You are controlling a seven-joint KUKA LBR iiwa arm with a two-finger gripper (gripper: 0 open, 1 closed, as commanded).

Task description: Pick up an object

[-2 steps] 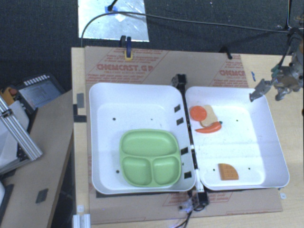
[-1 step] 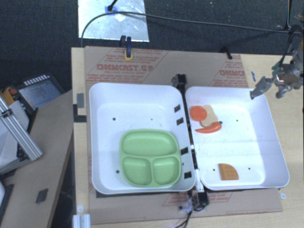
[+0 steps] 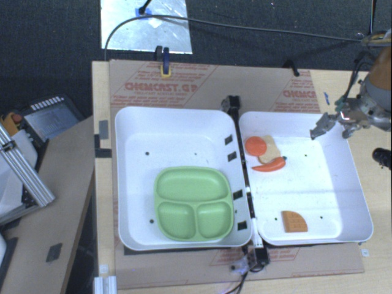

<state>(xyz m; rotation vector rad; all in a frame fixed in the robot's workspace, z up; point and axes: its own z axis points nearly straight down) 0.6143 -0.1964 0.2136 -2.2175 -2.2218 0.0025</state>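
In the right bin [image 3: 343, 188], a round red piece [image 3: 255, 145] lies against a pale beige piece [image 3: 270, 152], with a red chili pepper [image 3: 269, 165] just in front of them. A brown wedge [image 3: 294, 222] sits near the bin's front edge. My gripper [image 3: 334, 130] hovers over the bin's far right corner, well to the right of the red pieces. Its fingers are spread open with nothing between them.
The left bin [image 3: 135, 164] holds a green divided plate [image 3: 193, 202]. A black divider with clips [image 3: 240, 164] runs between the bins. Cables cross the bench at the back, and a metal sheet [image 3: 146, 16] lies beyond it.
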